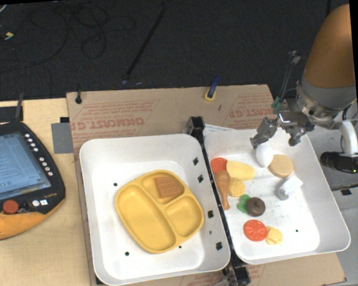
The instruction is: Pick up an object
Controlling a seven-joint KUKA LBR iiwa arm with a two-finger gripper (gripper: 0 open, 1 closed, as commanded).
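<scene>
Hovering over the far edge of the right bin (336, 231), the gripper (277, 130) has its fingers apart with nothing between them. Just below sits a small white egg-shaped piece (264, 155), with a tan round disc (281, 165) touching it toward the right edge — the nearest candidates. Both look like light, hard plastic toy food, smooth and apt to slip or roll, so I judge a grip across the widest middle safest. Further in lie a yellow wedge (240, 170), a red tomato slice (255, 230) near the front edge, and a brown doughnut (255, 206) — flatter, harder to pinch. The left bin (101, 177) holds a yellow divided tray (154, 219) carrying a brown cracker (167, 186).
</scene>
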